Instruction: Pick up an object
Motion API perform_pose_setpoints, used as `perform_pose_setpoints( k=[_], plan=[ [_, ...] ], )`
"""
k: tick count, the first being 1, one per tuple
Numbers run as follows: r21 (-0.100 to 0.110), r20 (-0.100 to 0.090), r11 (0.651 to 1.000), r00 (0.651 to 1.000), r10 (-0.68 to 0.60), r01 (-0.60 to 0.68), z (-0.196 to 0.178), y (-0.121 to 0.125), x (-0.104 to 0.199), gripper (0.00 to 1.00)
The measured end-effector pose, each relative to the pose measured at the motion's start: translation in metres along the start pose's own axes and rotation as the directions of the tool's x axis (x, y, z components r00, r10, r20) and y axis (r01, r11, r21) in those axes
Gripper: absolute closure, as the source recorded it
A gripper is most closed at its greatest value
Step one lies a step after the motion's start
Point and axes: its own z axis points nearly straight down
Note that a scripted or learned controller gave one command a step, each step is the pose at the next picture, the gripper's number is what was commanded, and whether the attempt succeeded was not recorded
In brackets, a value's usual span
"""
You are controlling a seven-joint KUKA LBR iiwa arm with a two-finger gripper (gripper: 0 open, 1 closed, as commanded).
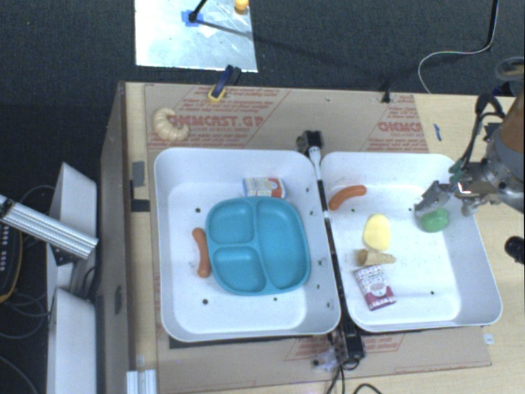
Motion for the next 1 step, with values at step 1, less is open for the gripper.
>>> perform_pose_setpoints(
  k=[1],
  plan=[
    [-0.002,0.0,1.0,1.0,0.0,0.0,0.1785,0.0337,0.0637,0.0]
  ],
)
